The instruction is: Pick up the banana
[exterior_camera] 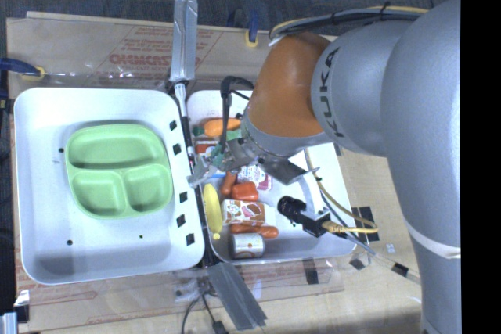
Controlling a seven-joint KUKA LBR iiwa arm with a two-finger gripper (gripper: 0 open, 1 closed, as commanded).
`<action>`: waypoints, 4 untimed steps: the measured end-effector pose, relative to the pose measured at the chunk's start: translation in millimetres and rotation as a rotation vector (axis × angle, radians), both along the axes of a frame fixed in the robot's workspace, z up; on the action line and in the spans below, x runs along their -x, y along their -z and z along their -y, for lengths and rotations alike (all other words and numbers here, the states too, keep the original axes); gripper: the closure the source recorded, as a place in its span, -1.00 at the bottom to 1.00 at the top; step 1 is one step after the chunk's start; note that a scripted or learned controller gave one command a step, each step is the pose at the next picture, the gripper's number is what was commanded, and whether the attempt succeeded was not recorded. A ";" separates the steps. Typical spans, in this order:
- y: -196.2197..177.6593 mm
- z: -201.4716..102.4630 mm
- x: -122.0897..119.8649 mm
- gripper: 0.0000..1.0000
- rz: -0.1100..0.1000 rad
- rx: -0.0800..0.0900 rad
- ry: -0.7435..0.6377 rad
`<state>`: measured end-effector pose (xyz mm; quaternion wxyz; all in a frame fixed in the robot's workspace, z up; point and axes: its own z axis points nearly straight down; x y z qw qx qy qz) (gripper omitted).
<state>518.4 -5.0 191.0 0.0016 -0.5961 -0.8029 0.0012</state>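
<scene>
The banana (212, 207) is yellow and lies lengthwise along the left wall of the right bin (329, 246), in its front half. My gripper (213, 163) hangs low over the same bin, just behind the banana's far end and close to the left wall. The grey arm with its orange band covers most of that bin. Nothing shows as held by the gripper.
Beside the banana lie a small printed carton (239, 210), an orange-red sausage (255, 230), a tin (247, 246) and other orange and red food pieces (211, 126). The left bin (39, 168) holds a green divided plate (119, 170).
</scene>
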 end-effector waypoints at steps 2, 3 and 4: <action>0.4 73.4 33.6 -1.00 -0.001 0.000 0.080; 0.2 -29.1 11.0 -1.00 0.000 0.001 0.152; -0.2 56.1 4.8 -1.00 0.002 0.002 0.295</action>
